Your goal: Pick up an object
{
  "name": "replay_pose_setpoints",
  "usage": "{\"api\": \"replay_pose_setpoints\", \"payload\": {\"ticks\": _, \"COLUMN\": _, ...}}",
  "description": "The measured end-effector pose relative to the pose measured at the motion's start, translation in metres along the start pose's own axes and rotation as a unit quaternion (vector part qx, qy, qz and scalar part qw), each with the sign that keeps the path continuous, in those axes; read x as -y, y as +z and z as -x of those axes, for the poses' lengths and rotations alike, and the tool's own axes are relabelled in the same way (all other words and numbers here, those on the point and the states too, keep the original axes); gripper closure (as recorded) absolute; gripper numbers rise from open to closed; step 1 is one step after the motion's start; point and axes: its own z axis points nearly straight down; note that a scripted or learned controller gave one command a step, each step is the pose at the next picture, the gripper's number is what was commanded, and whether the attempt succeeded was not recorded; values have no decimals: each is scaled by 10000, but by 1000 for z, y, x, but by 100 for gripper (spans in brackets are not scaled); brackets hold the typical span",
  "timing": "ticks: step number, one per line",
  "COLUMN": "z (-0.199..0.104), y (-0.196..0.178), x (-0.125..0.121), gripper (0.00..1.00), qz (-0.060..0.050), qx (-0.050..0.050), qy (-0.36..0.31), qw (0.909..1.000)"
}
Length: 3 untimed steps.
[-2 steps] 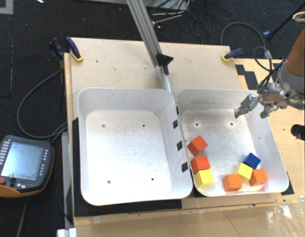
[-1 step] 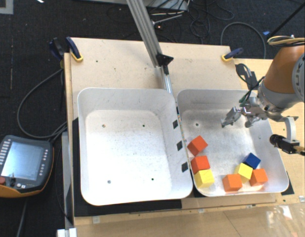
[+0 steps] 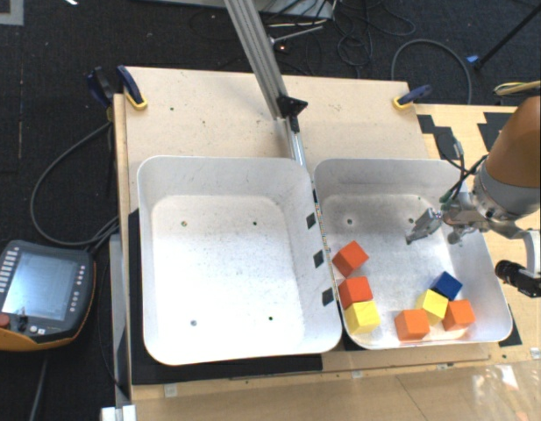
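The gripper (image 3: 425, 226) hovers above the right bin (image 3: 375, 178), at 2 o'clock from the blocks; its fingers appear spread with nothing between them. The nearest orange cube (image 3: 350, 257) lies at the bin's 9 o'clock, apart from its neighbours. Centre over that cube, align the fingers with its flat faces, then descend vertically.

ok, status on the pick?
Gripper over right bin, nothing between its fingers. Six blocks loose near the front: nearest is orange block. Path to it clear.
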Motion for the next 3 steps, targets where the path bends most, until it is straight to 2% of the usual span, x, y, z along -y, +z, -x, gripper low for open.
{"api": "replay_pose_setpoints", "payload": {"ticks": 1, "z": -1, "y": 36, "x": -87, "gripper": 0, "qz": 49, "qx": 12, "qy": -43, "qw": 10000}}
{"api": "replay_pose_setpoints", "payload": {"ticks": 2, "z": -70, "y": -57, "x": -71, "gripper": 0, "qz": 68, "qx": 1, "qy": -58, "qw": 10000}}
{"api": "replay_pose_setpoints", "payload": {"ticks": 3, "z": -20, "y": -46, "x": 8, "gripper": 0, "qz": -3, "qx": 1, "qy": 16, "qw": 10000}}
